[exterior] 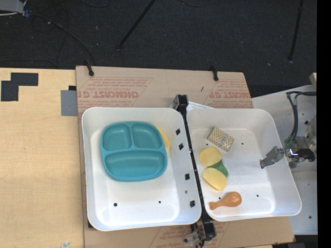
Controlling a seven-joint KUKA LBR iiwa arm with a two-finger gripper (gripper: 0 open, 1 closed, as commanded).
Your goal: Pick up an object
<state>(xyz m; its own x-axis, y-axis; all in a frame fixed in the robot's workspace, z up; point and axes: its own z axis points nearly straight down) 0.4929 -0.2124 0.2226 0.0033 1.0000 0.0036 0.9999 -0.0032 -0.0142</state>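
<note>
Beside the right bin's rim — grey metal claw, state unclear.

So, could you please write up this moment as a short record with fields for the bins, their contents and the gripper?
left bin: shallow white bin holding a teal divided plastic plate, with a yellow item peeking out at the plate's right edge
right bin: shallow white bin holding a patterned beige block, two pale yellow rounded pieces with a green piece between them, and an orange drumstick-shaped toy
gripper: two-finger gripper at the right bin's right side, nothing visible between its fingers
</note>
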